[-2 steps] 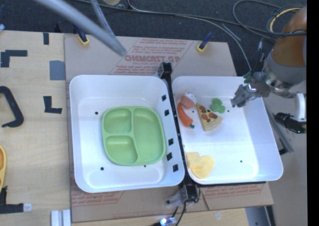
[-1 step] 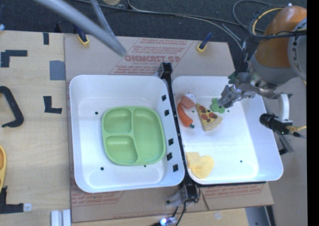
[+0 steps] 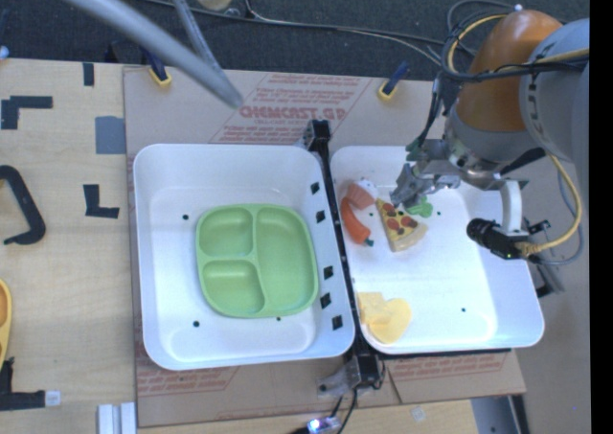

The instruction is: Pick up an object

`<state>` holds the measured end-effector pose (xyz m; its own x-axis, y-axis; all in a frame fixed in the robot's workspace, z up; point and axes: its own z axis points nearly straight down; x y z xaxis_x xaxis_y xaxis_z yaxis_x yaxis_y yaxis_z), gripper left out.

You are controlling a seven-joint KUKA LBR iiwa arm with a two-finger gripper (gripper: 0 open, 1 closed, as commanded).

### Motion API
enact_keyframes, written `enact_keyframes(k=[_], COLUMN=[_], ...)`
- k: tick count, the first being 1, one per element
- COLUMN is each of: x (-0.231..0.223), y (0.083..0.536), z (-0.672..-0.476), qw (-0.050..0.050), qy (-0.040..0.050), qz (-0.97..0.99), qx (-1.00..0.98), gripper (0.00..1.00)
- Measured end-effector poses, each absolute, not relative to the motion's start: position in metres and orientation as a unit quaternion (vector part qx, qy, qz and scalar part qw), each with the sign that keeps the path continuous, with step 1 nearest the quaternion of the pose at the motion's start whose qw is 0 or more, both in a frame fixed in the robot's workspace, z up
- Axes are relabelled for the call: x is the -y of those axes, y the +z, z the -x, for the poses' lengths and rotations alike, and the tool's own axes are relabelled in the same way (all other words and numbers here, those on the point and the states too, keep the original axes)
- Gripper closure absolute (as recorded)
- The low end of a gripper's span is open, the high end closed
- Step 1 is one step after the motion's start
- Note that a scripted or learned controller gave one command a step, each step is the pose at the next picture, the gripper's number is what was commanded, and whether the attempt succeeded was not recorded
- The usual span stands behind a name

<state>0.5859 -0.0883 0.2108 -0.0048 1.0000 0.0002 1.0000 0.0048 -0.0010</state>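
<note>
I cannot tell how far my gripper (image 3: 414,191) is open above the toy pizza slice (image 3: 400,225) in the right bin (image 3: 498,312), so I should descend straight, avoiding the orange toy (image 3: 356,212) beside.

I see my arm (image 3: 508,78) reaching in from the right, its tool (image 3: 414,191) low over the right bin (image 3: 479,312), just above a toy pizza slice (image 3: 400,226). I cannot tell how the tool's fingers stand. Something small and green (image 3: 422,209) sits by the tool tip, touching the pizza slice. Just left of the slice lies an orange-red toy piece (image 3: 356,212), close to the divider between the bins. Near the front of the right bin, well apart from those, rests a pale yellow piece (image 3: 384,315). The left bin (image 3: 163,183) carries a green divided plate (image 3: 256,260) lying flat near its middle. Both bins stand on a cardboard sheet (image 3: 287,102) on the desk (image 3: 57,183).
</note>
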Motion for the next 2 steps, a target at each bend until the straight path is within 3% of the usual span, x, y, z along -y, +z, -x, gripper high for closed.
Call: enact_keyframes(k=[2], x=[-0.012], y=[0.213], z=[-0.587], qw=[0.001], qy=[0.0007], qz=[0.705], qx=[0.709], gripper=[1.00])
